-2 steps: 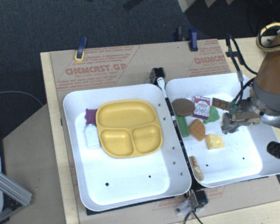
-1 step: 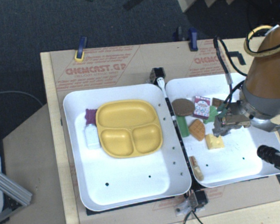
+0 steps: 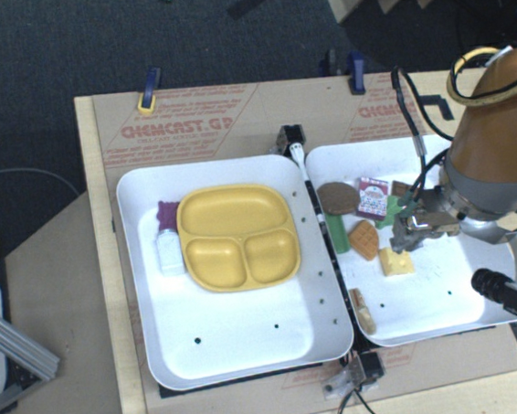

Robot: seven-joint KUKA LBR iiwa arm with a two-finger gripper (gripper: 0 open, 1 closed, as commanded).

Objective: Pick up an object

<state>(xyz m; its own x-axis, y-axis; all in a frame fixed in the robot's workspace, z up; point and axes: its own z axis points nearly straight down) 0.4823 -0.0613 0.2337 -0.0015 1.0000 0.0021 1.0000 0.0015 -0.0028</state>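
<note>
Nearest the camera, the left bin (image 3: 162, 340) holds a yellow tray (image 3: 238, 234) with three compartments; a white bottle (image 3: 168, 251) with a purple cap lies against the tray's left side. Across the divider, the right bin (image 3: 435, 316) holds the smaller things: a brown disc (image 3: 336, 197), a red-and-white packet (image 3: 373, 197), a green stick (image 3: 337, 233), an orange waffle (image 3: 364, 239), a yellow cheese wedge (image 3: 396, 261) and a tan piece (image 3: 363, 310) near the front rim. Above this bin hangs the gripper (image 3: 406, 230), its jaws pointing left. How far they stand apart I cannot tell. The cheese wedge lies just below them, the waffle just left, the packet a little above and left.
</note>
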